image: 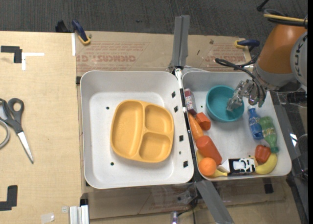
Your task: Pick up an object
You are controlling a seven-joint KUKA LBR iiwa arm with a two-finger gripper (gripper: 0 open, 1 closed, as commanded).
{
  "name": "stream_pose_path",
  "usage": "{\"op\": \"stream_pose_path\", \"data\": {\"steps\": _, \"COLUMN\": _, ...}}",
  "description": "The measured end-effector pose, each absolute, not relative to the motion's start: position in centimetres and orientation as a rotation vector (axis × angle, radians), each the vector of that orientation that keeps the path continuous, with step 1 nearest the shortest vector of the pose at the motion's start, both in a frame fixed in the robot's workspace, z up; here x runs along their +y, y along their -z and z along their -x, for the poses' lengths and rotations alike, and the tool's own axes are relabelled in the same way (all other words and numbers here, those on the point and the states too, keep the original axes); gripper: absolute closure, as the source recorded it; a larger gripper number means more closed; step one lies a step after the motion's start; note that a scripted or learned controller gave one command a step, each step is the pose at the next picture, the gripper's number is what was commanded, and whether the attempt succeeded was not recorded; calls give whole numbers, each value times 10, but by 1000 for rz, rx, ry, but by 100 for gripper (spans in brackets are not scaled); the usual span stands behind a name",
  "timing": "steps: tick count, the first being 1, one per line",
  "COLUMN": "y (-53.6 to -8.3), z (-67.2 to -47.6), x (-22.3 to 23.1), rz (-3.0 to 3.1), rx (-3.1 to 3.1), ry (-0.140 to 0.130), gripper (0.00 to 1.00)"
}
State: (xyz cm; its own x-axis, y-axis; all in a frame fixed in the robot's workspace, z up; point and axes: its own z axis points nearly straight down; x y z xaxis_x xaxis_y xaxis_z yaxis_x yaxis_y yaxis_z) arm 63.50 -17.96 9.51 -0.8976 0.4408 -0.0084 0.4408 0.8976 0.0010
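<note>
Teal and round, a bowl (pixel 221 102) sits toward 12 o'clock in the right bin (pixel 230 79), and the hand (pixel 235 101) hangs over the bowl's 3 o'clock rim. Its fingers point down and to 9 o'clock, ending above the bowl's inner wall; whether they are apart or together cannot be told from this slanted view, and nothing is seen between them. The grey arm with its orange band (pixel 282 47) comes in from 2 o'clock.

At 3 o'clock of the bowl lies a blue bottle (pixel 254 123), with a green object (pixel 268 128) just beside it on the 3 o'clock side. Toward 5 o'clock in the bin, a red pepper-shaped toy (pixel 262 152) rests against a yellow banana (pixel 269 164). A small black and white object (pixel 241 165) lies along the 6 o'clock wall, near an orange ball (pixel 207 166) at the 7 o'clock corner. A red-orange cylinder (pixel 209 148) lies tilted just above the ball, and an orange carrot-like piece (pixel 195 125) lies along the 9 o'clock wall, with a small red-capped bottle (pixel 189 100) at 12 o'clock of it.

The left bin (pixel 93 120) carries a yellow divided plate (pixel 142 131) with three compartments, roughly at its centre. On the tabletop (pixel 39 135) at 9 o'clock, well apart from both bins, lies a pair of scissors (pixel 17 126).
</note>
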Motion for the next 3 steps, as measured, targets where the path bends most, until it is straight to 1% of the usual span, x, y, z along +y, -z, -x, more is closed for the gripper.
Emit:
{"op": "stream_pose_path", "data": {"steps": 1, "y": -95, "z": -601, "x": -222, "rz": -549, "rx": 3087, "ry": 2, "gripper": 0}}
{"op": "stream_pose_path", "data": {"steps": 2, "y": -93, "z": -590, "x": -141, "rz": -787, "rx": 3039, "ry": -1, "gripper": 0}}
{"op": "stream_pose_path", "data": {"steps": 3, "y": -93, "z": -619, "x": -105, "rz": -789, "rx": 3037, "ry": -1, "gripper": 0}}
